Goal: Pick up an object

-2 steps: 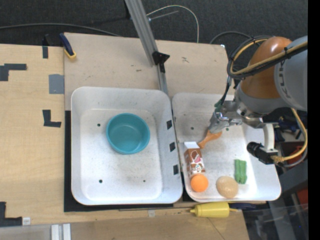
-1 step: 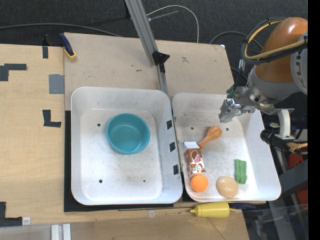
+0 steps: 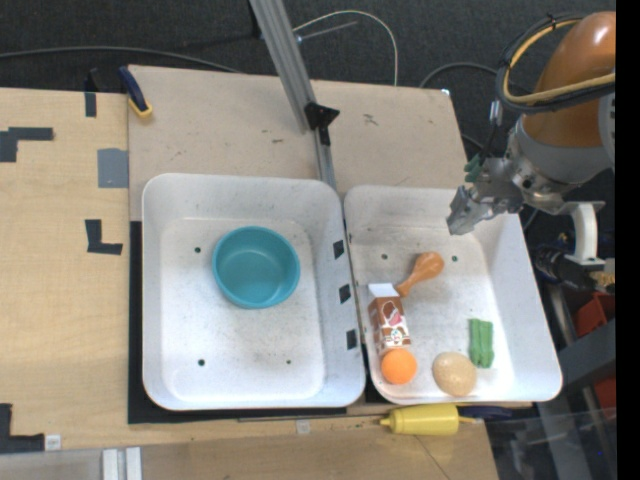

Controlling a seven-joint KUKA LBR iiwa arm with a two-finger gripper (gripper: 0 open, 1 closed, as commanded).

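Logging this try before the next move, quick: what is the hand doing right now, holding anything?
Hand: over the far edge of the right bin, nothing seen in it; open or shut cannot be told.

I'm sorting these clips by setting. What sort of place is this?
Most likely a robotics lab test bench, not a kitchen: two white bins on a taped board, a robot arm reaching in, loose cables, and toy food such as an orange ball.
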